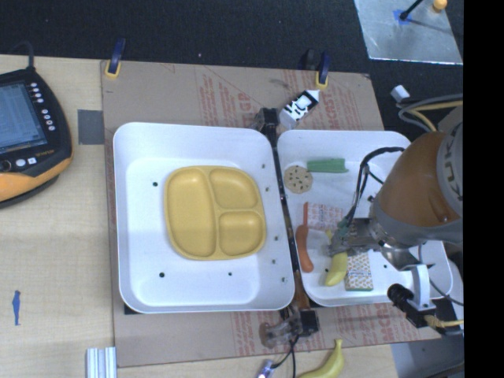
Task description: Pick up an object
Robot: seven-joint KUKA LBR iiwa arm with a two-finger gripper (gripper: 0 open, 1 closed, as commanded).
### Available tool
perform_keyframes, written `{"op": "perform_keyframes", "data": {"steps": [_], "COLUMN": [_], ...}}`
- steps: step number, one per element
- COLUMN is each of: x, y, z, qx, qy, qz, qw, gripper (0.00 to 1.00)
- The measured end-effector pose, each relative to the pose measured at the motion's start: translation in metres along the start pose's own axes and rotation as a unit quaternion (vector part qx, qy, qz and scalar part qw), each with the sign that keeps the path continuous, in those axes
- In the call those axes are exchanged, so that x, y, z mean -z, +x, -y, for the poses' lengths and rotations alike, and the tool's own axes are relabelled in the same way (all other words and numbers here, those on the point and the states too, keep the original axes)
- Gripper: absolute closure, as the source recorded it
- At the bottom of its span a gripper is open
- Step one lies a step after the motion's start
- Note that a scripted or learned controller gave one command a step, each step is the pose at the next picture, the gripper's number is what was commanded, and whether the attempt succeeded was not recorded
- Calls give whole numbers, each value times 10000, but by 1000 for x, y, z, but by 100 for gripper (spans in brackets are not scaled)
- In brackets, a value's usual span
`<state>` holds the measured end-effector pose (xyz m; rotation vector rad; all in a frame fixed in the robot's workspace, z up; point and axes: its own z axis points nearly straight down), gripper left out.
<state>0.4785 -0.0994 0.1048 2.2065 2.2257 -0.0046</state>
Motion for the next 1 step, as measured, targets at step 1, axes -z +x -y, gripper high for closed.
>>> {"op": "perform_keyframes", "data": {"steps": [1], "x": [88], "y": [63], "z": [-52], "qx": [-20], "qy": [28], "qz": [-46], "qw": [10000], "gripper": [100]}}
